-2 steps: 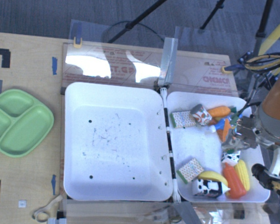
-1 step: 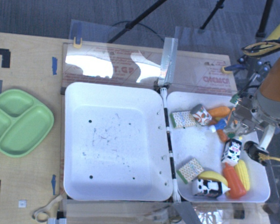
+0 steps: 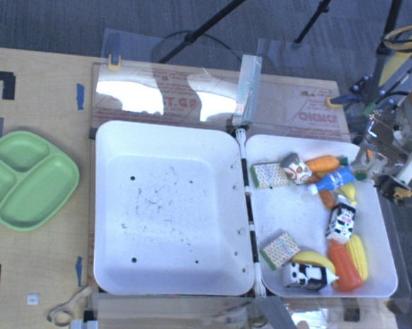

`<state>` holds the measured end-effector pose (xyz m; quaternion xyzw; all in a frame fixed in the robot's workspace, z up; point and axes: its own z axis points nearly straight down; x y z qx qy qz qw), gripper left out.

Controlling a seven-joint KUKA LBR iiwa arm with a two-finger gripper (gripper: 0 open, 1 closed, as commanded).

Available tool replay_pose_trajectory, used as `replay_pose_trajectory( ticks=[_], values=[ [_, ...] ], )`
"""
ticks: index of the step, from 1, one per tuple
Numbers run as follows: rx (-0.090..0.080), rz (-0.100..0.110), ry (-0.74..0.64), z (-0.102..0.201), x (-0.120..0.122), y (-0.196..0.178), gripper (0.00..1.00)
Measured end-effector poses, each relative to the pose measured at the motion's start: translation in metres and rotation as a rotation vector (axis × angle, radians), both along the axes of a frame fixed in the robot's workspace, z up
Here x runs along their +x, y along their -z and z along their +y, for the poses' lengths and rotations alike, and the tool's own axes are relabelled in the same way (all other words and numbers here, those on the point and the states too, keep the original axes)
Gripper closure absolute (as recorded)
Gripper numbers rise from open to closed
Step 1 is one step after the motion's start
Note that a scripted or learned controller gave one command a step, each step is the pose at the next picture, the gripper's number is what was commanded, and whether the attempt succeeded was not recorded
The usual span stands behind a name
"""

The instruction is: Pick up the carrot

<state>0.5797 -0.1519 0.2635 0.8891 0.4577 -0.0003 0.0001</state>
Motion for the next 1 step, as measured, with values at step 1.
replay_pose_trajectory(
  ticks=[1],
  values=[
    [0.001,0.003,0.035,-0.0595,-0.0195,0.0469,1.00]
  ],
)
